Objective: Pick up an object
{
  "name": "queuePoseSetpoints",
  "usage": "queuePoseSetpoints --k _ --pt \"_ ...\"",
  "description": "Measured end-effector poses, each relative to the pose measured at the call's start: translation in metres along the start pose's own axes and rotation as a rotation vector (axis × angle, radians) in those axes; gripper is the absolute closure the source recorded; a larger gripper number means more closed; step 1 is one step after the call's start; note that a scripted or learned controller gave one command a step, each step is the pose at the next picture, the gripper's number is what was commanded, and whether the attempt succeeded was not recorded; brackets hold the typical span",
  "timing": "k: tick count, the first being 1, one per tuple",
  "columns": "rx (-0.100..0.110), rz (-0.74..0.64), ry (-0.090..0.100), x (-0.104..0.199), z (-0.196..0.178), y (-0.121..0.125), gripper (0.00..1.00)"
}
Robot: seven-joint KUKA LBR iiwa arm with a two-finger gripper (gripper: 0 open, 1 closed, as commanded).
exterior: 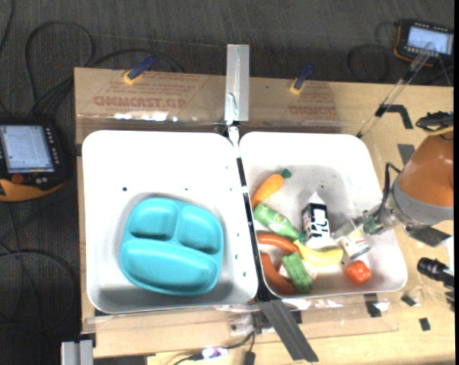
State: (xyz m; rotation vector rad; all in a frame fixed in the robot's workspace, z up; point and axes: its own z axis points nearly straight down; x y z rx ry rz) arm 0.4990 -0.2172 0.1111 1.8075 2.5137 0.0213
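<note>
The right bin [343,149] holds a heap of toy foods: an orange carrot [266,189], a green bottle [275,219], a black-and-white carton [316,221], a yellow banana [324,256], a red pepper [277,243], a green piece [298,271] and a small red-orange tomato [358,272]. My gripper [358,240] reaches in from the right. It sits low over the bin's right side, just right of the carton, above the banana's end and the tomato. Nothing visibly hangs from it.
The left bin [107,158] carries a blue sectioned plate [172,243]. A metal divider post [237,82] stands behind the seam between the bins. The arm's orange band [433,175] hangs over the right bin's right wall. Pendants and cables lie around the bench.
</note>
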Motion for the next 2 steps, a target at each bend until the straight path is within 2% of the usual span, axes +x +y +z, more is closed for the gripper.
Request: queuePoseSetpoints --k 1,2 --pt "0.043 0.194 0.024 0.017 -0.077 0.025 1.0" --pt "0.044 0.229 0.023 0.052 -0.129 0.068 1.0"
